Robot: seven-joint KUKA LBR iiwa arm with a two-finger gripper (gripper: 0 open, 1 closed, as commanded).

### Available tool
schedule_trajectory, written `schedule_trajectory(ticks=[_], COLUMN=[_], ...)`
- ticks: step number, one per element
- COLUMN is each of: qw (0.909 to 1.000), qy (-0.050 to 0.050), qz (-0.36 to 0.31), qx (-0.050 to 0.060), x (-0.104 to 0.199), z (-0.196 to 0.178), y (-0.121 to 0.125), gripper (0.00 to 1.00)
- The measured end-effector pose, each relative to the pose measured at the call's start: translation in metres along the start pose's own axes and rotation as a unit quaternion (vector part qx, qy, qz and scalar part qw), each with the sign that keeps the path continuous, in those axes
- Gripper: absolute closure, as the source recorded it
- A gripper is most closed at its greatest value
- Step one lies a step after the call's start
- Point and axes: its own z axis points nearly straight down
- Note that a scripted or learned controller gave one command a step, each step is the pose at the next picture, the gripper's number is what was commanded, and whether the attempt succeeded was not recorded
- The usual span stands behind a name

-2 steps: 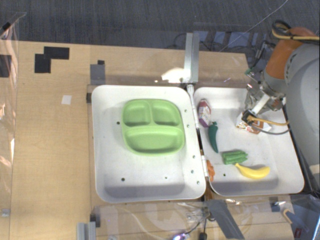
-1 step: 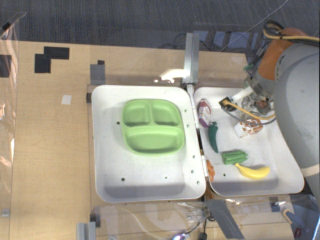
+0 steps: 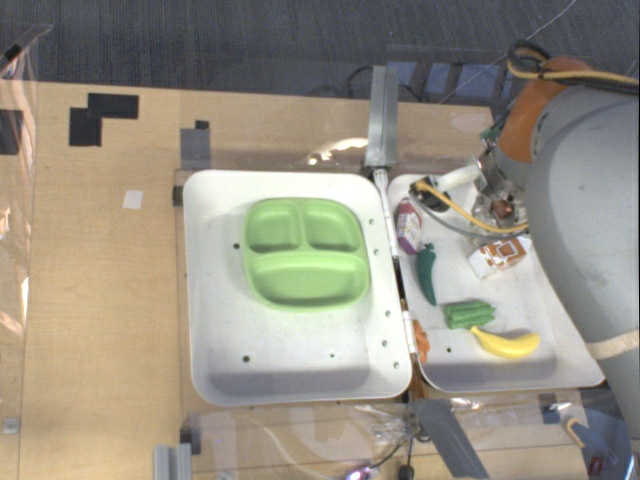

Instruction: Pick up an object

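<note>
We see the gripper [image 3: 497, 211] low over the right bin's [image 3: 570, 353] far edge, jaw state unclear; a banana [image 3: 506, 343] lies near its front edge.

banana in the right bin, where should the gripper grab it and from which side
Grip the banana across its thick middle, coming straight down from above. It lies flat and curved near the right bin's front wall, with the green block close behind, so set fingers across its narrow width.
</note>
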Motion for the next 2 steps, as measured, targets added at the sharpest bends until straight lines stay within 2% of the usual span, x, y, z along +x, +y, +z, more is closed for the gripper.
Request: schedule_trajectory(ticks=[2], qw=[1.0], qy=[0.004], qz=[-0.004], qx=[0.002], x=[0.004], z=[-0.024], y=[-0.003], gripper=[1.0])
